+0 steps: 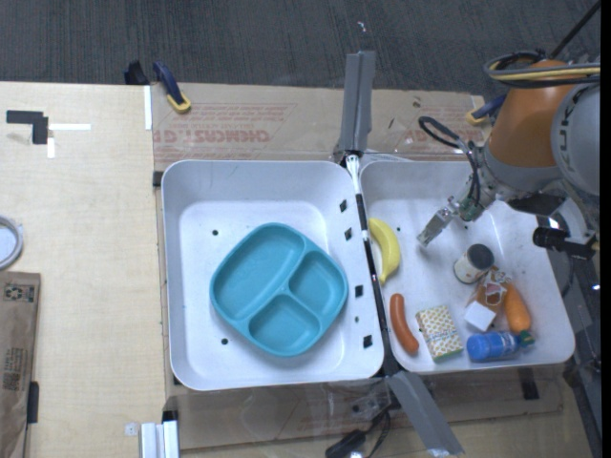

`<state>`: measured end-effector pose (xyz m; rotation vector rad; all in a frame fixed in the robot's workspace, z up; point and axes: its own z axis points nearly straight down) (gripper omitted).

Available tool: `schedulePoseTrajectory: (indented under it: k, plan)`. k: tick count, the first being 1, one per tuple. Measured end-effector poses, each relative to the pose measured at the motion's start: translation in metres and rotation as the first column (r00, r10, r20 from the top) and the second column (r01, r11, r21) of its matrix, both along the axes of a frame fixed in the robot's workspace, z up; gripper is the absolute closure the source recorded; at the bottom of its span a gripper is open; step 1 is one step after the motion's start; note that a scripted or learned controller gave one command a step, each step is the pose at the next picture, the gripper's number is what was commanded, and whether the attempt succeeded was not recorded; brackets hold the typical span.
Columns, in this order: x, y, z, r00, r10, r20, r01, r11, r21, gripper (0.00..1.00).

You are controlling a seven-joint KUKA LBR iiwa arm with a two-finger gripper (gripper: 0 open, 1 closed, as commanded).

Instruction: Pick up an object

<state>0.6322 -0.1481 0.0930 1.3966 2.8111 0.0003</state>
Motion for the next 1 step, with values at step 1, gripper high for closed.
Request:
schedulePoseTrajectory:
  k: [1]
  plan:
    - [0.0186, -0.0191, 0.0002, 0.973, 0.229, 0.002, -0.229, 0.973, -0.001, 0.00]
